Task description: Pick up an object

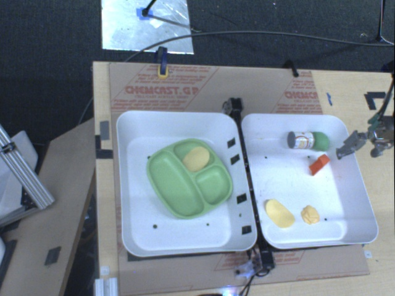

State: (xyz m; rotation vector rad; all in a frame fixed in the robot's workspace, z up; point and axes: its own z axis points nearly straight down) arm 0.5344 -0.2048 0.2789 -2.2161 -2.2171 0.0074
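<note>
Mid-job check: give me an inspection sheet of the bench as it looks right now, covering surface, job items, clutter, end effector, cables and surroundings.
Surface: two white bins side by side, left bin and right bin, on a brown board.
Job's things: green divided plate in left bin with a yellow piece in one compartment; in right bin a green-capped bottle, orange block, two yellow pieces.
Clutter: nothing seen.
End effector: at right bin's right edge, holding nothing visible.
Cables: black cable across the floor.
Surroundings: dark carpet, foil sheet.
</note>
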